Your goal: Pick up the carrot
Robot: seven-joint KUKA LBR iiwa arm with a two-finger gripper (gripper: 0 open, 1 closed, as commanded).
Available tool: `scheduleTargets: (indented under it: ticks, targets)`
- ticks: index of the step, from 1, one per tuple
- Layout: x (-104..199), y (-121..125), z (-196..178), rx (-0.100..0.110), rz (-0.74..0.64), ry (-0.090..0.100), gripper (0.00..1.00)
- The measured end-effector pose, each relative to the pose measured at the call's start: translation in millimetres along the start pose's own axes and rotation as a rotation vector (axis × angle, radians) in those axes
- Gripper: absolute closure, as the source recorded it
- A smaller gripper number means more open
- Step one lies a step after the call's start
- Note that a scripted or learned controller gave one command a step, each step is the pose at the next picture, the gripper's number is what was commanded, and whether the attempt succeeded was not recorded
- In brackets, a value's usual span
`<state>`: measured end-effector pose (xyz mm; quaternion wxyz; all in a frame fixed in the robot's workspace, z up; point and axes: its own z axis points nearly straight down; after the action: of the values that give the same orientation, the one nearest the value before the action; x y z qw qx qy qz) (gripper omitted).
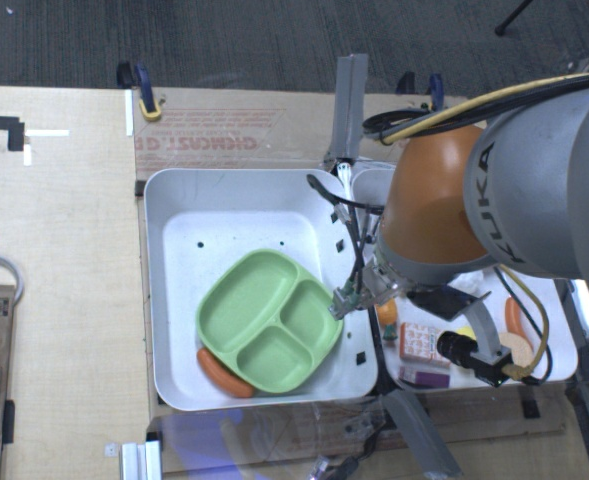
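Your carrot (224,374) lies on the floor of the left bin (174,268), in the near corner, tucked against the lower-left rim of the green divided plate (269,320), which seems to overlap part of it. That wedged spot, between plate edge and bin wall, leaves little room to come in from the side, so a descent from above looks wiser. The tool (352,296) hangs at the plate's right edge, by the divider between the bins, well apart from the carrot; you cannot tell how far it is open, and nothing shows in it. The right bin (559,368) holds a small red-and-white box (417,341), a purple item (426,377) and other orange pieces.
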<state>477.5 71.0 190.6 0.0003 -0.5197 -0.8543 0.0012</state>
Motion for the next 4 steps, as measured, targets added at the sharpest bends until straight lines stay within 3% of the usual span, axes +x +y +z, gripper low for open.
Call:
scheduleTargets:
  ticks: [1,2,3,4]
  targets:
    - [63,33,-24,-0.002,-0.551,-0.001,1.0]
    - [2,2,-40,-0.003,-0.48,-0.002,1.0]
    - [40,21,-35,-0.002,-0.716,-0.001,1.0]
    - [-11,6,-54,-0.004,-0.642,-0.003,1.0]
